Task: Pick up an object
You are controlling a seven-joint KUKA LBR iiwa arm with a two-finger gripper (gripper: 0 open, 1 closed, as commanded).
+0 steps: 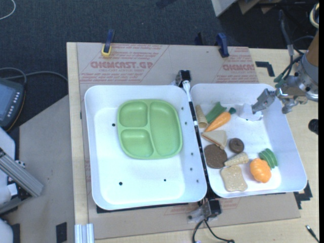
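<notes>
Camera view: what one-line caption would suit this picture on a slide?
Robot gripper poised over the right bin of toy food, beside the left bin holding a green divided plate.

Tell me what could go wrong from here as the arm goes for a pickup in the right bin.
The toy foods are crowded: the carrot lies against the green piece and the bread slice, so a grasp may catch two things or nudge neighbours away.

The gripper hangs near the right bin's far corner, away from the pile, so coming straight down there would likely close on nothing.

The flat cookie may be hard to grip.
</notes>
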